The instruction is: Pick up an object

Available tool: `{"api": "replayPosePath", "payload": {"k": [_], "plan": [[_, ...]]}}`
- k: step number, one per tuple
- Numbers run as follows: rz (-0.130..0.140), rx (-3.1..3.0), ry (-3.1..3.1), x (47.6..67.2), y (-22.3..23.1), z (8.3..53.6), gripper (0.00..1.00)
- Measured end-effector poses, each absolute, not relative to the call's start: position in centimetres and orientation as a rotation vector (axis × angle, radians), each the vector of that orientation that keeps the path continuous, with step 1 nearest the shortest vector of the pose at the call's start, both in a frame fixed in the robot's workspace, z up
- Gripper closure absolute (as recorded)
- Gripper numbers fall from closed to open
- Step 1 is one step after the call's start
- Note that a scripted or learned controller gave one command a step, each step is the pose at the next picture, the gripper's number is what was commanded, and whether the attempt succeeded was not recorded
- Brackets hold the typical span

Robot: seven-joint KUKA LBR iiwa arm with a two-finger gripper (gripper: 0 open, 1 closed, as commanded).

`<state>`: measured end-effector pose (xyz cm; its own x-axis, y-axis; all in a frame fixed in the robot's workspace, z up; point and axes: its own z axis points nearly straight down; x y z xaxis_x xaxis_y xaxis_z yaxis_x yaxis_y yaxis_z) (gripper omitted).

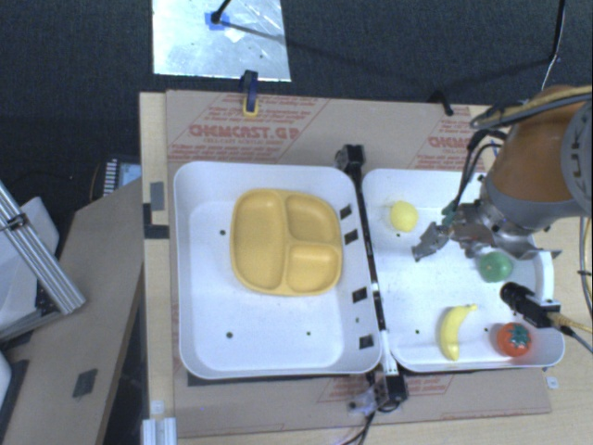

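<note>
On the table (pixel 153 276), a sheet of printed cardboard (pixel 278 128) lies under two shallow white bins set side by side, touching along a black seam. Largest is the left bin (pixel 199 341), and it holds one thing: a yellow divided plate (pixel 284 241) with three compartments, lying flat near the bin's middle. Nothing shows inside those compartments. The right bin (pixel 408 341) is somewhat smaller and carries four small items. A yellow banana (pixel 452 330) lies along the near side, curved, with its tip pointing toward the far right. Just to its right, in the near right corner, sits an orange-red round fruit with a green top (pixel 513 339). A green ball (pixel 495 267) rests farther back by the right wall, partly under the arm's wrist. A small yellow ball (pixel 403 215) lies toward the far left of this bin, well apart from the others.

The grey arm with its orange band (pixel 547 160) reaches in from the right, and the gripper (pixel 428 245) hangs over the right bin between the yellow ball and the green ball. Its jaws are too dark and small to judge, so I cannot tell whether they are apart or together; nothing is visibly between them.
</note>
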<state>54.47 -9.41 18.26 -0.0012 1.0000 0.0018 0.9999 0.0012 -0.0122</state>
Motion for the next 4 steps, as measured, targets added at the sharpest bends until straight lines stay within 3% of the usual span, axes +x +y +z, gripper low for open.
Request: {"api": "replayPosePath", "payload": {"k": [1,3,4], "plan": [[-0.001,-2.218,-2.225,54.8,-9.4,18.9,0.0],[0.002,-2.218,-2.222,55.6,-8.3,9.3,0.0],[0.0,-2.222,-2.22,55.6,-8.3,8.4,0.0]]}}
